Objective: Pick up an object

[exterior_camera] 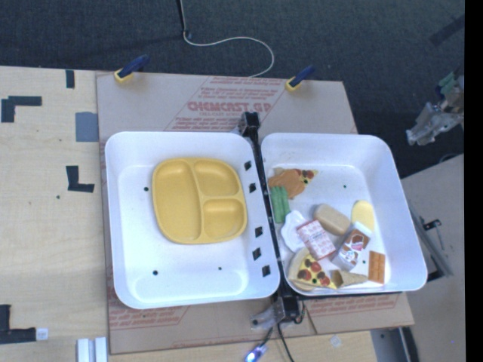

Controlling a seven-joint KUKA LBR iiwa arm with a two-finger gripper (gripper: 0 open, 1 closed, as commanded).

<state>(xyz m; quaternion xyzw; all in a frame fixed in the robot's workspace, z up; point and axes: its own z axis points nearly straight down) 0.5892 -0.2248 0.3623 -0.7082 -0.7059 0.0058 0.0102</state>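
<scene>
The right bin [392,172] holds several toy foods. Among them are an orange-brown piece [291,179], a green stick [279,203], a tan loaf [333,219] and a yellow piece [364,216]. There are also a white packet with a red label [316,238], a pizza slice [312,271], a small printed packet [352,250] and an orange cracker [376,267]. My gripper [432,125] shows as a blurred pale grey shape at the right edge. It is outside the bins, beyond the right bin's far corner, and nothing is seen in it.
A yellow divided plate [200,200] lies in the left bin [124,225]. A black divider [258,194] runs between the bins. Both bins rest on cardboard [219,104] held by two clamps, and a thin cable [226,42] trails across the dark floor behind.
</scene>
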